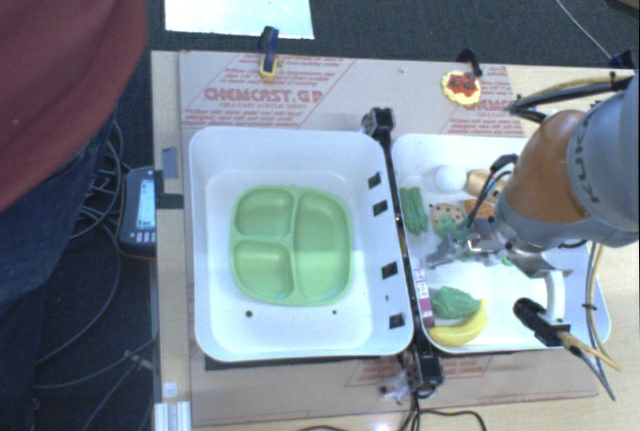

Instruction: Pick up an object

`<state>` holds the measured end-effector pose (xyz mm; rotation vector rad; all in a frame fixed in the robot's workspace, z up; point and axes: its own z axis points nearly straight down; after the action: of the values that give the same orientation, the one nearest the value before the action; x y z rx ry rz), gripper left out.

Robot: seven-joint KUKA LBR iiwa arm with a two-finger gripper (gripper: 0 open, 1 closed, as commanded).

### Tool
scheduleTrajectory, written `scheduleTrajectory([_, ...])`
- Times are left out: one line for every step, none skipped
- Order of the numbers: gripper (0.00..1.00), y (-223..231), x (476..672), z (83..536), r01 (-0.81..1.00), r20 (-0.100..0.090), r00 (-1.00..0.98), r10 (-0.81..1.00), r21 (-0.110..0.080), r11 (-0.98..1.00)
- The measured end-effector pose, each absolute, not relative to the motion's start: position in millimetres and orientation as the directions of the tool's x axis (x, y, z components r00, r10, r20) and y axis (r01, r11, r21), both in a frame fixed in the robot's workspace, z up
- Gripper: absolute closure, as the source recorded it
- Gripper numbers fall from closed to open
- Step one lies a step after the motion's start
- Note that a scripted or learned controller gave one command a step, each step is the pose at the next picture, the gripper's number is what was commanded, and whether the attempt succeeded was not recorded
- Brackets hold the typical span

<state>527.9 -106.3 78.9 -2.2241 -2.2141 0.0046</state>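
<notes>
My gripper (pixel 448 249) hangs low over the middle of the right bin (pixel 580 337), below the arm's orange band (pixel 545 174). Just left of it lie a green pickle-like toy (pixel 411 207) and a speckled cookie (pixel 445 215). A small green piece (pixel 452 230) sits right at the gripper's tip; whether it is touched I cannot tell. Nearer the front lie a green leafy toy (pixel 456 300) and a yellow banana (pixel 462 329). At the back are a white egg (pixel 449 179) and a brown piece (pixel 478 182), partly hidden by the arm.
The left bin (pixel 215 319) holds a green divided plate (pixel 293 245). A black divider with clips (pixel 392 219) separates the bins. A small pizza toy (pixel 463 87) lies on the cardboard behind the right bin. A person in red (pixel 60 49) stands at left.
</notes>
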Motion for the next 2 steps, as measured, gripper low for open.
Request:
scheduleTrajectory([0.0,-111.0,632.1,86.3,1.0,-0.003,-0.007,1.0,0.012,0.007])
scheduleTrajectory([1.0,-111.4,631.3,99.8,1.0,-0.002,-0.009,1.0,0.013,0.009])
